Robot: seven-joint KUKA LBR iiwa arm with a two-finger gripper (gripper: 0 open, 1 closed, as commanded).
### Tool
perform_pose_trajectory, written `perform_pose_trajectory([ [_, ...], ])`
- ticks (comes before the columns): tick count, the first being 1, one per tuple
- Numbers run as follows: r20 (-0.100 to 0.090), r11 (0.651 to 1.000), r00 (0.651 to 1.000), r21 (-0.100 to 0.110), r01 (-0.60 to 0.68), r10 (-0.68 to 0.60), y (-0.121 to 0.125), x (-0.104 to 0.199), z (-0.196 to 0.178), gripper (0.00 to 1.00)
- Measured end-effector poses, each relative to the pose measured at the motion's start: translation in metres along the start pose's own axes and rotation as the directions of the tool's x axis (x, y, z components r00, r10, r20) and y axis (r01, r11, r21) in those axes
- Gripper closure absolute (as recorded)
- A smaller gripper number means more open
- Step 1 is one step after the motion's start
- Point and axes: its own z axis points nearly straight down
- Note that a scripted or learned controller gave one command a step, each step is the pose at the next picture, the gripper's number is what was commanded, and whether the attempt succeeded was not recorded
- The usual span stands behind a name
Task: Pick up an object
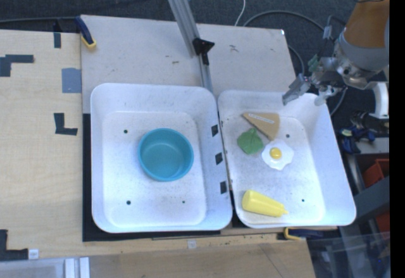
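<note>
Desk [152, 58] with two white bins.
Beyond the right bin's [316, 207] far corner hangs the end effector [308, 91], fingers apart, clamping nothing; inside lies a fried egg [277, 156].

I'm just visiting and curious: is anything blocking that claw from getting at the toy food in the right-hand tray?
Nothing visible does. The gripper hovers over the right bin's far corner, and the wedge, green piece, fried egg and yellow piece lie uncovered.

Arm [366, 23] reaching from right, hand [308, 88] open, empty
</note>
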Motion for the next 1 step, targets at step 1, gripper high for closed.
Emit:
perform_pose_trajectory([
  [1,0.0,1.0,1.0,0.0,0.0,0.0,0.0,-0.0001,0.0,0.0],
])
